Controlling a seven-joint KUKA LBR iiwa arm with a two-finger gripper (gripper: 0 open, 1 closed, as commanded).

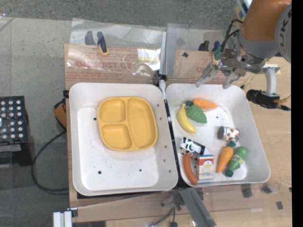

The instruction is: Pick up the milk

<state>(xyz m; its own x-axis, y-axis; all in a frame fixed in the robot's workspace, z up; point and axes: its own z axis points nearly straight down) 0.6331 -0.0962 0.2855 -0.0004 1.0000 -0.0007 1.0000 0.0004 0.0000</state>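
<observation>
1. Camera view: the gripper (219, 82) hangs above the far rim of the right bin (252, 109), its 2 fingers (204, 78) spread apart with nothing between them. The grey arm with its orange band (266, 13) comes in from the upper right corner.
2. The milk (191, 146), a small black-and-white carton, lies on its side near the left wall of the right bin, toward the near end. It is well apart from the gripper.
3. Just in front of the milk lies a reddish sausage (189, 168) along the bin's left wall, and beside that stands a small orange-and-white juice box (205, 167), close to the milk's near end.
4. To the right of the juice box lies a carrot (225, 158), tilted, and next to it a green bottle-shaped toy (236, 160). A small can with red dots (228, 134) lies on its side just beyond them.
5. At the far end of the same bin a banana (184, 119) lies along the left wall, touching a green leafy vegetable (196, 113), with a second orange carrot (205, 104) just behind the vegetable.
6. The left bin (85, 164) holds a yellow divided tray (128, 123) with 3 compartments, set toward its far half.
7. Behind the bins lies crumpled clear plastic sheet (118, 56) over brown board.
</observation>
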